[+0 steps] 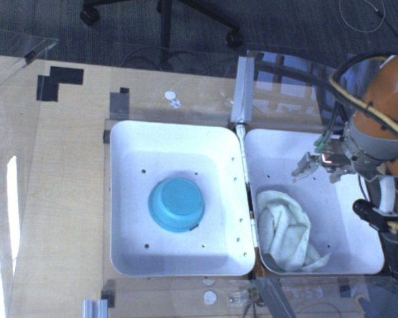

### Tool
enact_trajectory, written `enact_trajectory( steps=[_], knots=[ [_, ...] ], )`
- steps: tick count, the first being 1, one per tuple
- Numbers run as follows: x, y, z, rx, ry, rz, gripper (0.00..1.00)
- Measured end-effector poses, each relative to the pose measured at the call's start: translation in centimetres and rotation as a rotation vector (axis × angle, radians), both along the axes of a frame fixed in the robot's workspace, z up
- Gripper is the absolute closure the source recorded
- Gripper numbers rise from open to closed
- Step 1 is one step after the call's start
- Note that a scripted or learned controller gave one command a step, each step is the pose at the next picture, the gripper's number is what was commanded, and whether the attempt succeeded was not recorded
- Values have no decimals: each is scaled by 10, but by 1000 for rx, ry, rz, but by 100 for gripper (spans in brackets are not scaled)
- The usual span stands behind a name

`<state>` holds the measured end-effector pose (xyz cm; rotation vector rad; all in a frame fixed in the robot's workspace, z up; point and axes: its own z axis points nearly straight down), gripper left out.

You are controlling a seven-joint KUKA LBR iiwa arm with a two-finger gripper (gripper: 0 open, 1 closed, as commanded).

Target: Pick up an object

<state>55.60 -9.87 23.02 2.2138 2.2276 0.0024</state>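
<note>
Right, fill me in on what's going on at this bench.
A grey robot arm with an orange band reaches in from the right, its gripper poised over the right bin, toward that bin's far side. It holds nothing. A crumpled white cloth lies in the near left part of that bin, apart from the gripper. A blue bowl sits upside down in the middle of the left bin, untouched. Nothing has been picked up yet.
</note>
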Motion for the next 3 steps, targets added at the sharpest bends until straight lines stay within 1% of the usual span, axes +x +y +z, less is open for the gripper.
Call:
enact_trajectory(
  steps=[1,2,3],
  knots=[
    [22,-21,-140,-4,-11,352,0],
    [25,-19,-128,-6,-20,355,100],
    [-16,-48,-60,-3,-4,298,100]
  ],
)
